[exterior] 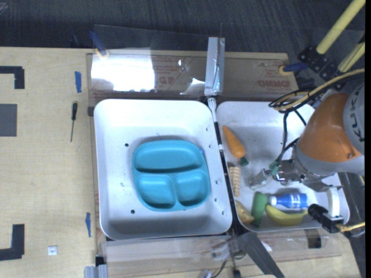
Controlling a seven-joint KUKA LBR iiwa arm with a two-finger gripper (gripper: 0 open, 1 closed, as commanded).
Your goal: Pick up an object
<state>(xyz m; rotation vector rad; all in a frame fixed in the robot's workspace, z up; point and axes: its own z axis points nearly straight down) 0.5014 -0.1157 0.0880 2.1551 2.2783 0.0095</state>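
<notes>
Over the right bin's [255,116] middle, hanging low: gripper [268,174], metal parts pointing toward the bin's left wall. Cannot tell how wide the jaws stand, nor whether anything sits between them; too small and cluttered to read. Just left of it, near the left wall: an orange carrot [234,142] lying aslant, and below that a pale ribbed corn-like piece [235,179]. Toward the near edge, crowded together: a green piece [258,203], a yellow banana [285,214] along the rim, and a white bottle with a blue label [290,201] lying on its side just above the banana. Above all these, covering the bin's right side: the arm's orange band [327,133] and grey wrist, with black cables looping over the far right corner. Across the divider, in the left bin [116,120]: a blue sectioned tray [170,173], three compartments, near the middle. On the bench's left edge: a thin dark tool [73,119] and strips of blue tape [77,81].
</notes>
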